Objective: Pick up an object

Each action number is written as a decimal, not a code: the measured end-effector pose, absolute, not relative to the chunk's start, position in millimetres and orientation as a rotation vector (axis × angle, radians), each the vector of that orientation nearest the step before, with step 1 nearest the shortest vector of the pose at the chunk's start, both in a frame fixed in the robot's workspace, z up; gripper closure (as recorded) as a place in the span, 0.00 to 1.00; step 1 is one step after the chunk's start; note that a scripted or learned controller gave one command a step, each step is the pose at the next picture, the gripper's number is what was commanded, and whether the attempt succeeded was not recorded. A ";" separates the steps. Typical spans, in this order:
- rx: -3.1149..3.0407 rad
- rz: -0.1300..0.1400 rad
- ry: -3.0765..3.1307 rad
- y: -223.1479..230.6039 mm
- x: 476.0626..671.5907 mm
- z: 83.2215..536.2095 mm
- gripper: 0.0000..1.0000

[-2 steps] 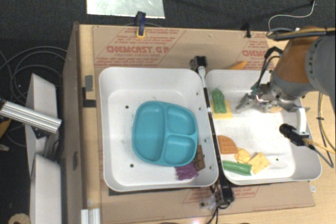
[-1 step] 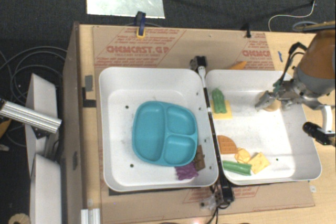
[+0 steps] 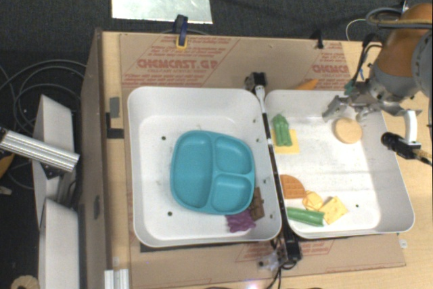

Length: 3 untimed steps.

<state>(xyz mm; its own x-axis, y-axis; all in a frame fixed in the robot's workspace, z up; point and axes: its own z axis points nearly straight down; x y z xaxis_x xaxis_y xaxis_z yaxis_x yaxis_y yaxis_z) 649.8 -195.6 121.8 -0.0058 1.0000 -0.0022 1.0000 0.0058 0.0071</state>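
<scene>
Bins sit side by side on the bench. The left bin [image 3: 145,145] holds a teal divided plate [image 3: 212,172], with purple [image 3: 238,222] and brown [image 3: 258,204] pieces at its lower right edge. The right bin [image 3: 379,179] holds green-and-yellow toy foods, an orange slice [image 3: 292,185] and a tan disc [image 3: 348,131]. The gripper [image 3: 346,109] hangs just above that disc, fingers spread, gripping nothing.

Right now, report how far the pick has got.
Done: the end effector has reached the right bin, just above the round tan piece. In hand: nothing visibly gripped. Left: closing on a piece and lifting it.
</scene>
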 end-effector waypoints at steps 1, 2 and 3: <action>2.218 0.002 2.221 -207.0 640.1 117.6 0.00; 2.217 0.000 2.222 -206.1 638.6 99.2 0.00; 2.212 0.005 2.221 -206.1 640.2 111.9 1.00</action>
